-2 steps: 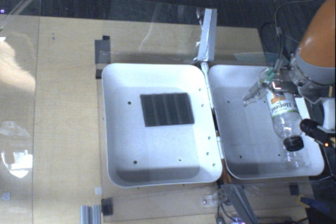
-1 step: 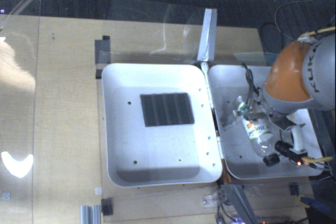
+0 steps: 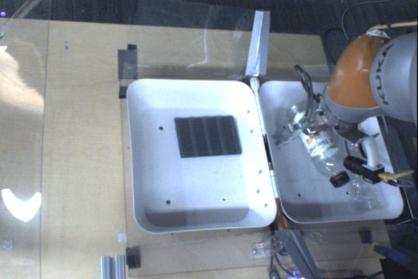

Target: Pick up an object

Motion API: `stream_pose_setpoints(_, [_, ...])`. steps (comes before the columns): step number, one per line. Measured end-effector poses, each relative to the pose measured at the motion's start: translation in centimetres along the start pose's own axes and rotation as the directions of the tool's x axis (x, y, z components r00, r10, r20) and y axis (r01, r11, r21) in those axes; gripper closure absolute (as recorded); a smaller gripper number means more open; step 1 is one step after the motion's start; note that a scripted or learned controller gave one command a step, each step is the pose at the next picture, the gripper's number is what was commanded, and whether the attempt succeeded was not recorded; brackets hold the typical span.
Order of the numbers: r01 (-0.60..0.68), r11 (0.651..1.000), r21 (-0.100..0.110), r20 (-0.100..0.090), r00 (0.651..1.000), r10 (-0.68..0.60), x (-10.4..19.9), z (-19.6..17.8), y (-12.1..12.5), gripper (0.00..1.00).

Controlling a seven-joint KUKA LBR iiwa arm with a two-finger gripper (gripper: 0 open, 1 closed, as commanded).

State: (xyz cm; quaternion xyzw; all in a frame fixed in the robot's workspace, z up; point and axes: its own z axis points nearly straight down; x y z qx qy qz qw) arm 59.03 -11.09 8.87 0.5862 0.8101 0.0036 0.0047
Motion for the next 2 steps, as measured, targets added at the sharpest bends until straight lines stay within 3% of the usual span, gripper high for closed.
stream_pose_setpoints(1, [0.002, 1.0, -0.006, 0.001, 1.0, -0.002, 0.1, -1.1, 0.2, 1.0])
stream_pose_setpoints(2, [0.134, 0.991, 0.003, -0.001, 0.991, -0.134, 0.9, -9.8, 8.9, 1.0])
